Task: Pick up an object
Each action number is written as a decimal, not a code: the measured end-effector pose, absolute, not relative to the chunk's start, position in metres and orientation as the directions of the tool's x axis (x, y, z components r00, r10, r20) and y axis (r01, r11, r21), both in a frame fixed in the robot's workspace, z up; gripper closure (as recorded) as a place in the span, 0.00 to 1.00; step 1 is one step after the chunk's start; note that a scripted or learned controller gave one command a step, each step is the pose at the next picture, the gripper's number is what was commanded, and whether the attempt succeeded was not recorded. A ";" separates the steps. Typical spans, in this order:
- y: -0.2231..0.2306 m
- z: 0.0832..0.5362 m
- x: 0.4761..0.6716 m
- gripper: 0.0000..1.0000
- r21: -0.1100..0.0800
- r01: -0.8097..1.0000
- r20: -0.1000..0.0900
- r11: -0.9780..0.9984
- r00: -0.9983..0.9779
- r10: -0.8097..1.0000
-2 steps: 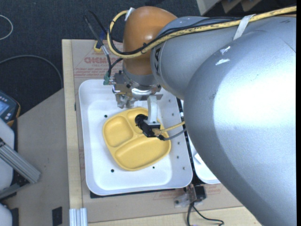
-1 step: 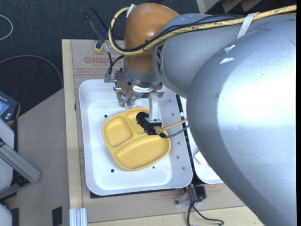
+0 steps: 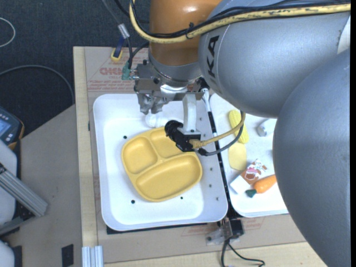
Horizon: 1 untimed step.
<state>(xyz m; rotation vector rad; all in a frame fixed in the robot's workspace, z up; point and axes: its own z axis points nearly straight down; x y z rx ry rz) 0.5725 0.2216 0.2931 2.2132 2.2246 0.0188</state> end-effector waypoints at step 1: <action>0.185 0.461 0.513 1.00 0.016 1.000 0.008 0.002 -0.002 1.000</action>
